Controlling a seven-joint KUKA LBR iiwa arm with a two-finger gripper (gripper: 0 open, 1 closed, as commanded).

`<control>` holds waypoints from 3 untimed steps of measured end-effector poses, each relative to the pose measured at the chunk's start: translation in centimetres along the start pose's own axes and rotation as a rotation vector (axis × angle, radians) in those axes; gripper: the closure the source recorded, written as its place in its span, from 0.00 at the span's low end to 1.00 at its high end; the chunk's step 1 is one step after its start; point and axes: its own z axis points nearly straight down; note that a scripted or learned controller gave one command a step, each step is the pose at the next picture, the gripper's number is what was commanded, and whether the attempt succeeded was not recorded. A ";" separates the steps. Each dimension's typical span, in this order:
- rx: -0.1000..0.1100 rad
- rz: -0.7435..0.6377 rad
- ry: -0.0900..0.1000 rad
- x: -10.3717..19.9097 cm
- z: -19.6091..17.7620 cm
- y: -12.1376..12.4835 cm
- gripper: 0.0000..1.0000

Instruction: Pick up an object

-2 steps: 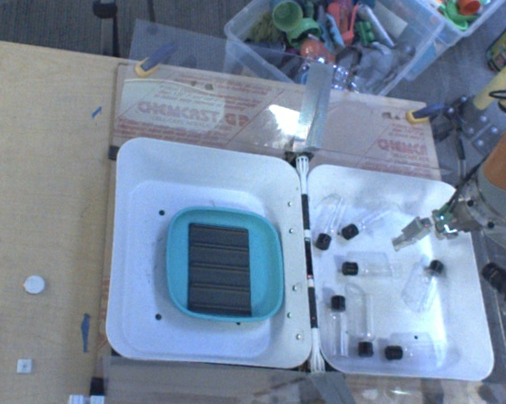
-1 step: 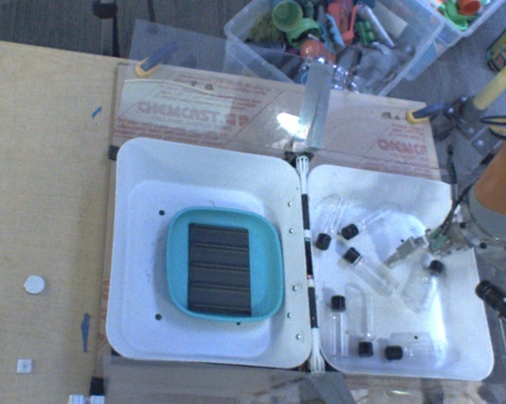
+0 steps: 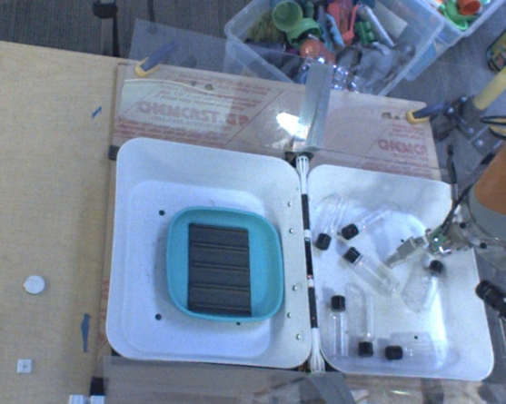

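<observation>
Clear vials (image 3: pixel 374 277) lay scattered in the right bin (image 3: pixel 467 360). I could not tell my pincer's (image 3: pixel 433 241) state; slick, rolling vials risked slipping from it.

tray (image 3: pixel 177 260) in left bin (image 3: pixel 136 182), vials (image 3: pixel 376 278) in right bin (image 3: pixel 470 333)

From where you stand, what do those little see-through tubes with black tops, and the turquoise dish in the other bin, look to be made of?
The tubes look like clear plastic, possibly glass: the white bin shows straight through them and they catch glints. Their caps look like matte black plastic. The turquoise dish seems to be smooth moulded plastic with rounded edges and a soft sheen. The dark ribbed slab in it could be rubber or plastic.
</observation>
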 end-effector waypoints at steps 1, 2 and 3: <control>-0.006 0.001 -0.004 -0.1 -1.3 0.2 1.00; 0.003 -0.122 0.002 2.2 -2.1 -7.8 1.00; 0.000 -0.181 -0.001 2.5 -9.7 1.9 1.00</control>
